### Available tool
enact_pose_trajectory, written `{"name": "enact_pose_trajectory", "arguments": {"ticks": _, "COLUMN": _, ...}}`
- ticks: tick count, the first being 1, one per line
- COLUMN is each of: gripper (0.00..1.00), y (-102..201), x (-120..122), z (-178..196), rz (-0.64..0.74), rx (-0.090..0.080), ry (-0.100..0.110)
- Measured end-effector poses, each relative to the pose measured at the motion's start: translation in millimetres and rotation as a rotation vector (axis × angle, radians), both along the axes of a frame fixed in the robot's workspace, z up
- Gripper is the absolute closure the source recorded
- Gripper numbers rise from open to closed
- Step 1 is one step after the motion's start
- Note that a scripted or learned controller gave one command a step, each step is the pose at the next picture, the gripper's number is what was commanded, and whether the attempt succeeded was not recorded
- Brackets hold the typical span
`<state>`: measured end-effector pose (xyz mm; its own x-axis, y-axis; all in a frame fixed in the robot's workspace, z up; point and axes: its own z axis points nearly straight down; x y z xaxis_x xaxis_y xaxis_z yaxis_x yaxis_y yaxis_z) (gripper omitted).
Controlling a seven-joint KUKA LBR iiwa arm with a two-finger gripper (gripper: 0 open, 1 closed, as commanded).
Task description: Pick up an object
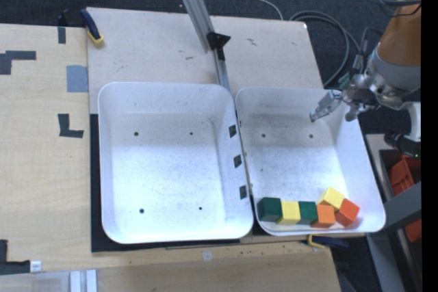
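The grey two-finger gripper [335, 108] hovers with fingers spread and holding nothing at two o'clock; small coloured cube blocks [308, 210] sit at five o'clock — best to descend squarely over one block.

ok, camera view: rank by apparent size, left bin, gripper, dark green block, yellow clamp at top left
1. left bin, by far the largest.
2. gripper.
3-4. dark green block and yellow clamp: look about alike, and the block sits nearer the camera, so no ranking.

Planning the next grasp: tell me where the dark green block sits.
The dark green block lies in the right bin, along its near wall, leftmost in the row, touching a yellow block.
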<state>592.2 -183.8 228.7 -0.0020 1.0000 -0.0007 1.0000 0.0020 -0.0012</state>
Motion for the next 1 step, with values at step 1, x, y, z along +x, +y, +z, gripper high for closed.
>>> {"name": "enact_pose_trajectory", "arguments": {"ticks": 1, "gripper": 1.0, "y": 0.9, "x": 0.5, "z": 10.1, "rz": 0.002, "rx": 0.0, "ry": -0.001}}
